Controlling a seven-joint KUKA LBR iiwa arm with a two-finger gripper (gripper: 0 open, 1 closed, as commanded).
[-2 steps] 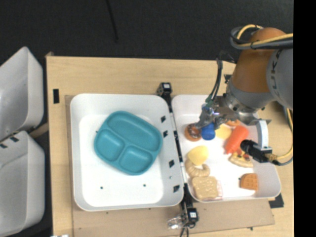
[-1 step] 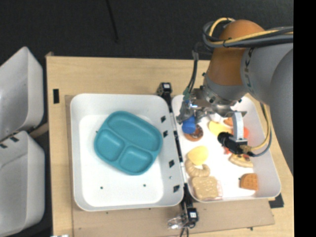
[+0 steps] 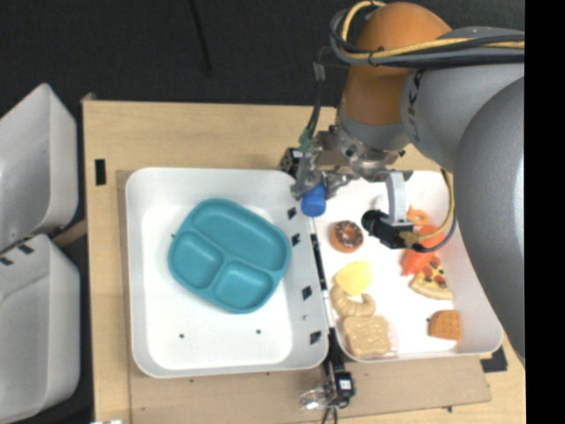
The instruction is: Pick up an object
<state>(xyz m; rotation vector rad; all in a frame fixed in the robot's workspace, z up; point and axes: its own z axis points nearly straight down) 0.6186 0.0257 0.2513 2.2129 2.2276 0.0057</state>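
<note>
Wooden bench (image 3: 203,126), centre frame, carries two white bins. Left bin (image 3: 146,325): one teal divided plate (image 3: 229,254). Right bin (image 3: 472,321): I count one donut (image 3: 347,234), one lemon (image 3: 352,278), one toast slice (image 3: 366,334), one pizza slice (image 3: 430,276). Gripper (image 3: 311,188), at upper divider, pinches one blue object (image 3: 312,204).

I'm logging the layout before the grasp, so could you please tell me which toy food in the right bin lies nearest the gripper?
The round brown chocolate-glazed doughnut; it lies just below the gripper, while the other foods sit farther down.
</note>
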